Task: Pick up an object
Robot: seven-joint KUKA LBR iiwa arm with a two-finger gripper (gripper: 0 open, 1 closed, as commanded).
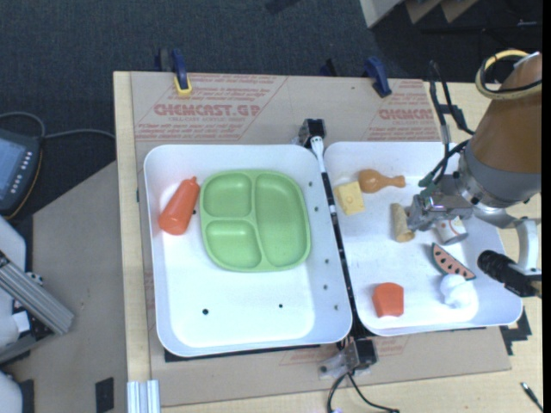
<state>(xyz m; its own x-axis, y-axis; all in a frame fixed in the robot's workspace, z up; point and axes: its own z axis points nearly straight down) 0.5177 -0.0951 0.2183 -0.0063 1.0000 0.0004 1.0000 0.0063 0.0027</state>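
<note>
My gripper (433, 212) hangs over the middle of the right bin (362, 317), below the arm's orange band. Just to its left lies a small beige block (400, 223), close to it or touching it; I cannot tell which. A yellow cheese cube (349, 198) and a tan pear-shaped piece (379, 181) lie toward the bin's back left. A watermelon slice (451, 262) and a white ball (457, 292) lie below the gripper, toward the front right. An orange cup (388, 299) stands near the bin's front edge.
The left bin (172, 317) holds a green divided plate (256, 219) and an orange bottle-shaped toy (179, 206) at its left. A raised rim with a black divider (327, 205) separates the bins. Blue and yellow clamps sit along the board's back edge.
</note>
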